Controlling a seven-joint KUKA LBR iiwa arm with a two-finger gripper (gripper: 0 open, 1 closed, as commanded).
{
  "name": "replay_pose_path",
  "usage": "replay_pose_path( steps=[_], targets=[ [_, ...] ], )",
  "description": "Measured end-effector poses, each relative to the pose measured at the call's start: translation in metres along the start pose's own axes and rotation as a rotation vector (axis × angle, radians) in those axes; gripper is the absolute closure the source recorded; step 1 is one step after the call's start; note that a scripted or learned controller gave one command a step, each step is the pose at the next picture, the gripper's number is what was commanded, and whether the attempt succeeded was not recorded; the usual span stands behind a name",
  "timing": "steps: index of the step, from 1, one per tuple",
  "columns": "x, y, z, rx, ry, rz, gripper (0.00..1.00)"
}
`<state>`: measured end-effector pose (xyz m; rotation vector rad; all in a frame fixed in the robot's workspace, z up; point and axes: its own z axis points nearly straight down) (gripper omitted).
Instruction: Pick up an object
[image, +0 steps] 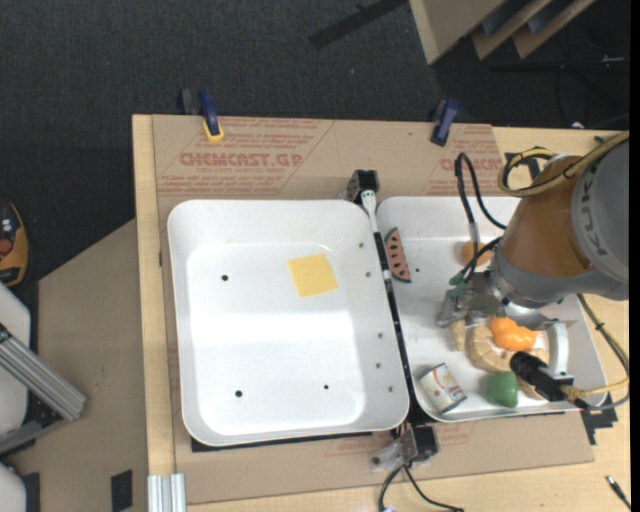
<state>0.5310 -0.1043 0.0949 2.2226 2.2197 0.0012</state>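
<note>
Plainly, the likeliest failure here is a grab that comes up with nothing. The gripper (455, 303) sits low in the right bin (425, 230), at the nine o'clock edge of a tight cluster rather than squarely over any one piece. Closing there could pinch bare floor or only nudge the pile. A second risk is catching two pieces at once, since they lie touching. Whether the gripper is released or clenched I cannot tell from this slanted view, because the arm (545, 230) hides much of it. Nothing is visibly held.

The closest thing to pick is a tan ring-shaped piece (480, 350) at the gripper's four o'clock, perhaps touching it. An orange piece (512, 334) rests against the ring's far side. Further out:

- At five o'clock lies a green lump (503, 390).
- At six o'clock a small white carton (440, 385) sits near the bin's rim.
- At twelve o'clock another orange thing (468, 251) peeks from behind the arm.
- At ten o'clock a reddish-brown strip (398, 255) lies along the wall between the bins.
- At nine o'clock, well apart, a yellow square (313, 274) lies alone in the left bin (250, 350).
</note>
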Motion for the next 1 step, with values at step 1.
replay_pose_path(
  steps=[1],
  targets=[
    [0.092, 0.1012, -0.0967, -0.017, 0.0, -0.013, 1.0]
  ],
)
